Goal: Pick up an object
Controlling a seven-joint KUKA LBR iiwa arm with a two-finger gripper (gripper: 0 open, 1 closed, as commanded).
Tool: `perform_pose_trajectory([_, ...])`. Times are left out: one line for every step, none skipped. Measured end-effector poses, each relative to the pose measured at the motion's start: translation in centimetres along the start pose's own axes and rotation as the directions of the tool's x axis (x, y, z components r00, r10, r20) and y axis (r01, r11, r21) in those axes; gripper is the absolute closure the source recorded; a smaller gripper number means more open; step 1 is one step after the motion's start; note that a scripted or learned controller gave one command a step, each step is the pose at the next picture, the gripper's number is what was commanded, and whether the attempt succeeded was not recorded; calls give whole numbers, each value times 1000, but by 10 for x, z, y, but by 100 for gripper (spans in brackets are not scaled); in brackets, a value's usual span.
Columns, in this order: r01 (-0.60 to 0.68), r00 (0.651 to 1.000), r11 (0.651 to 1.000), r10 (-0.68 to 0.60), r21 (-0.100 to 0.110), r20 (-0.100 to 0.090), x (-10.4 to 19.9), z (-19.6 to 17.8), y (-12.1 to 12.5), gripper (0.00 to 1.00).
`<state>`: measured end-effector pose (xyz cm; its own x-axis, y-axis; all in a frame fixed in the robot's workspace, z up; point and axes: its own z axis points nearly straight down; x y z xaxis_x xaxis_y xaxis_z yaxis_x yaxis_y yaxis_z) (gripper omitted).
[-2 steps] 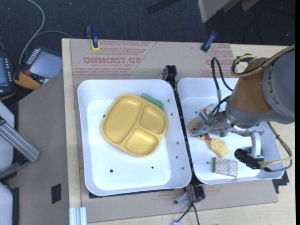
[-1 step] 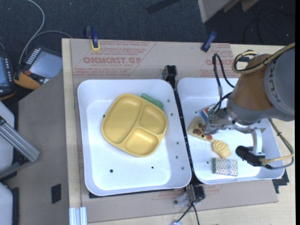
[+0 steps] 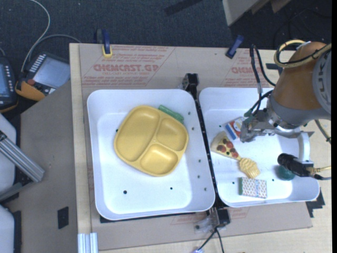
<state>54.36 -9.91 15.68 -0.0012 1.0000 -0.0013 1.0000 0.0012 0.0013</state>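
My gripper [image 3: 246,130] hangs low in the right bin [image 3: 226,101], near its middle, with the orange-banded wrist above it to the right. Directly at its left tip lies a small red, white and blue object [image 3: 232,128]. A toy pizza slice [image 3: 225,146] rests just left and below the gripper. A yellow ridged piece [image 3: 249,167] lies below that. Near the bin's front edge sits a green and white packet [image 3: 253,187]. A dark teal object [image 3: 288,166] lies at the right side of this bin.
The left bin [image 3: 105,183] holds a yellow divided plate [image 3: 151,140] with a green piece [image 3: 171,113] poking out behind it. A black clamp [image 3: 190,81] sits between the bins at the back. Cables run along the arm on the right.
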Motion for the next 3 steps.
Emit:
perform_pose_trajectory([1,1000,1000,-1,-1,0,-1,-50,2,100])
perform_pose_trajectory([5,1000,1000,-5,3,-3,51,-61,10,100])
perform_pose_trajectory([6,1000,1000,-6,4,-3,107,-54,25,100])
